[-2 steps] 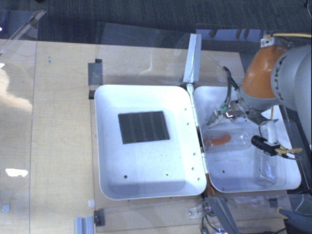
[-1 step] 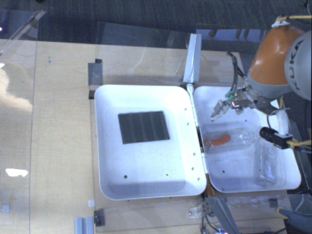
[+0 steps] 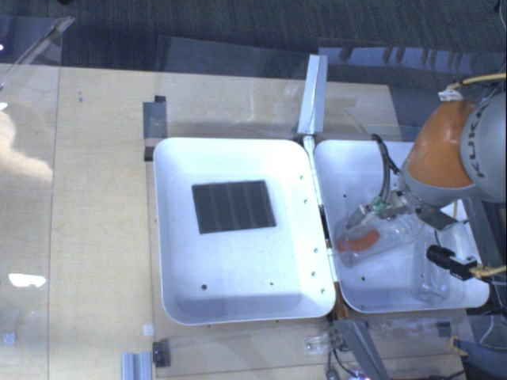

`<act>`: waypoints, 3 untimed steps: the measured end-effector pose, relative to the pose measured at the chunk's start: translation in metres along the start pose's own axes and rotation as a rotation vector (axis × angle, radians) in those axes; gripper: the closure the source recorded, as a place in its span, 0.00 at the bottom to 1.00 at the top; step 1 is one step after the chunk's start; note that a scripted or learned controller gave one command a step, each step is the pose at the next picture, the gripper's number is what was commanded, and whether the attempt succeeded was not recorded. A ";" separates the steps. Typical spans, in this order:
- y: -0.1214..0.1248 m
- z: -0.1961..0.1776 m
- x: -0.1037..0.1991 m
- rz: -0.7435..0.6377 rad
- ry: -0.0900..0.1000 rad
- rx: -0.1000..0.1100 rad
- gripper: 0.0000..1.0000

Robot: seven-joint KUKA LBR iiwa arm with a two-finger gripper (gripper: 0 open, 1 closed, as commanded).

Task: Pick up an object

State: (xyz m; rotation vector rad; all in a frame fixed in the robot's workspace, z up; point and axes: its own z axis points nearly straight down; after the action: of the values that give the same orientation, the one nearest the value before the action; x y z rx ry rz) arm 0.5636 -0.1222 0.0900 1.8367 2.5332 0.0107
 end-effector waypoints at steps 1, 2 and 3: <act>-0.037 -0.001 0.019 -0.107 -0.002 -0.005 0.00; -0.057 -0.002 0.051 -0.151 -0.003 -0.006 0.00; -0.035 -0.060 0.044 -0.274 0.004 0.005 0.00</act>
State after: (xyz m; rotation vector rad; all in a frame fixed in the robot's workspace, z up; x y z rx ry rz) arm 0.5155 -0.0915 0.1490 1.4754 2.7655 0.0054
